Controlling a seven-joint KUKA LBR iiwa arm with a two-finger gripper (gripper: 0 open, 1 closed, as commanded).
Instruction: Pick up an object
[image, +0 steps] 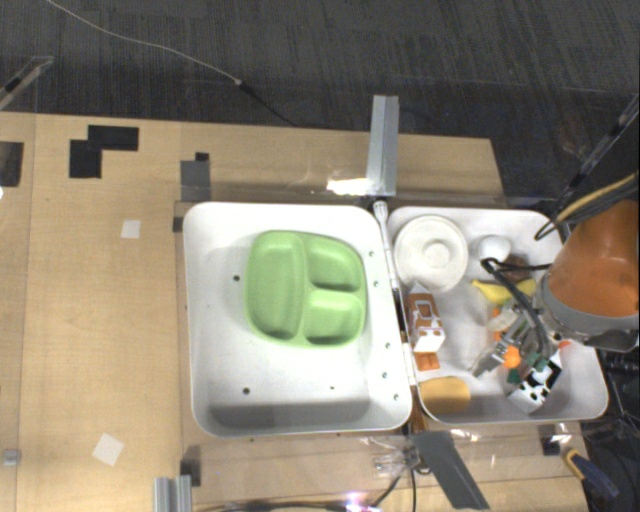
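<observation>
Bins are sitting side by side on the wooden bench (90, 330), the left bin (215, 400) at about 9 o'clock from the right bin (585, 400). A green divided plate (303, 288) is lying in the middle of the left bin, its two smaller compartments facing 3 o'clock and its long compartment facing 9 o'clock.

In the right bin, a white round bowl (431, 251) is resting in the corner toward 11 o'clock. A small white and orange box (425, 326) is lying just below it, toward 6 o'clock, near the dividing wall. A tan rounded object (446, 390) is sitting in the corner toward 7 o'clock. A yellow object (490, 291) is showing near the bin's centre, partly covered by black cables (510, 272).

The arm (600, 270), with its orange band, is reaching in from 3 o'clock and hanging over the right half of the right bin. Its gripper (510, 345) is pointing down among a cluster of small things, where an orange piece (511, 354) and a black-and-white checked object (538, 381) are lying toward 5 o'clock. Whether the pincer is apart, together or clamped on anything is something I cannot tell, since cables and clutter are blurring that spot.
</observation>
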